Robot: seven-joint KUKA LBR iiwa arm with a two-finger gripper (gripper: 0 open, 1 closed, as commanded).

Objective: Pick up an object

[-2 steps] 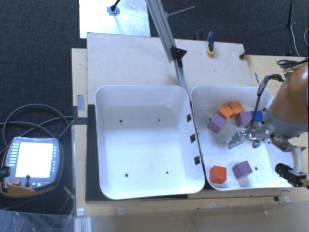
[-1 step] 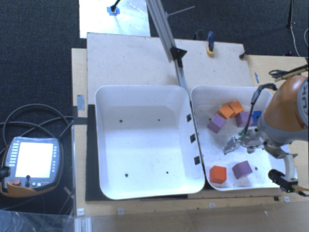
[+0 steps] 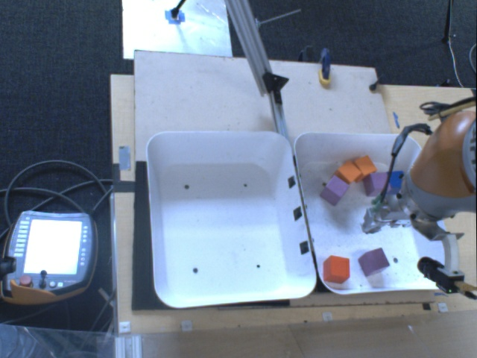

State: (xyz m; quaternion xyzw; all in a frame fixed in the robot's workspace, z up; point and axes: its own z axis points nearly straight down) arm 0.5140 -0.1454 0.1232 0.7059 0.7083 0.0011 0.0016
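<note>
bins (image 3: pixel 223 149): smooth white plastic, slightly glossy
bench (image 3: pixel 201 88): pale, matt, speckled board
blocks (image 3: pixel 336 268): matt, looked foam-like
gripper (image 3: pixel 376 220): shiny metal

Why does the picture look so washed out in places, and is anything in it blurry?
In the camera view, bright light bleaches the left bin nearly featureless, and a glaring patch shines at top. The blocks cast soft shadows, as under the purple block. The gripper looks slightly smeared; the orange block stays sharp.
</note>
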